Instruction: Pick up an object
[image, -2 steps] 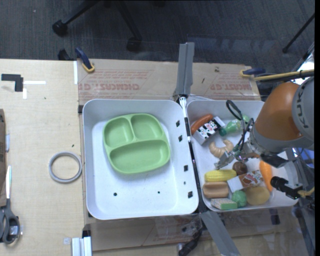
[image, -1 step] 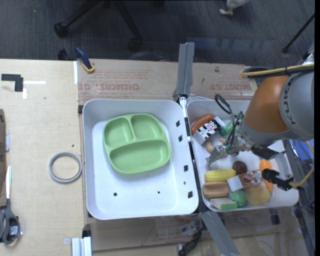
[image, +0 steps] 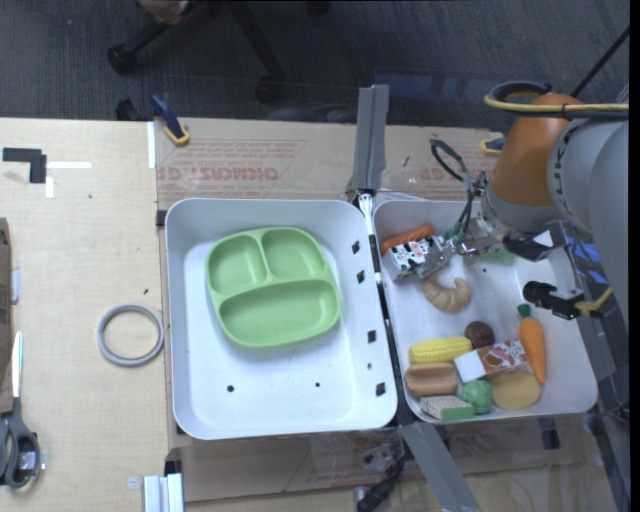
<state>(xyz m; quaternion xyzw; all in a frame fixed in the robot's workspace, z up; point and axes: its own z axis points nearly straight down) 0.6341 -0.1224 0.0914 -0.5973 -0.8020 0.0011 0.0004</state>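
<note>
- On your far left, the tape ring (image: 131, 333) and the scissors (image: 17, 440) lie on the bench outside the bins; ignore them.
- The left bin (image: 190, 390) holds a green divided plate (image: 273, 285), well apart from the arm.
- In the right bin (image: 570, 400), the gripper (image: 437, 257) sits low at the back left corner, just above the croissant (image: 446, 292) and beside a small black-and-white toy (image: 408, 253) with an orange piece (image: 410, 238) behind it.
- You can't tell whether the gripper is open or closed, nor whether it has anything.
- Your nearest candidates are the croissant and the small toy; settle on one, centre over it, and descend straight.
- Further right and toward the front sit the corn (image: 440, 350), hot dog (image: 432, 379), carrot (image: 533, 346) and other crowded toy food; these look harder to isolate.
</note>
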